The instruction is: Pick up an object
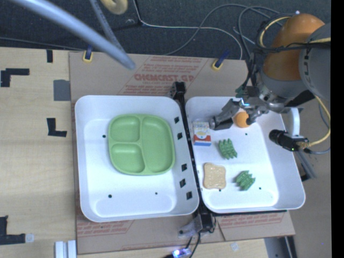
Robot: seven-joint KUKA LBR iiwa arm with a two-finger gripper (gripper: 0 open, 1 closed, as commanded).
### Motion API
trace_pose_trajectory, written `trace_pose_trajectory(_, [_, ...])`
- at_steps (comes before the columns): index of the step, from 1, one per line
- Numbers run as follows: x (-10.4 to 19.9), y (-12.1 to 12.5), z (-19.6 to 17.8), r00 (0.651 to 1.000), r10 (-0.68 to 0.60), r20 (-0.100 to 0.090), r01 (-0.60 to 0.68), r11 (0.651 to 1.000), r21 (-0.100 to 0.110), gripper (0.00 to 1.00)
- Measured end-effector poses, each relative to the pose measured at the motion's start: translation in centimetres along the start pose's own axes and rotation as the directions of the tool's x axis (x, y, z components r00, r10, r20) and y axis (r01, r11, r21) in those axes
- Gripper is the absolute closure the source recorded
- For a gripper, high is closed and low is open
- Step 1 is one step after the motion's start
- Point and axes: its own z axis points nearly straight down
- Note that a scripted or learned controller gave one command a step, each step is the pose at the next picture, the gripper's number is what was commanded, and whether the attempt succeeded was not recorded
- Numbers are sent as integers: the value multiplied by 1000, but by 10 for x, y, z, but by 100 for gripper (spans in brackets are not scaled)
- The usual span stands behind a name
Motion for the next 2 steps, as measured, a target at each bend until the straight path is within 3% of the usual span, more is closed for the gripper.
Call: trace_pose_trajectory(2, [-12, 2, 113, 1000, 1, 1, -1, 1000, -3, 0])
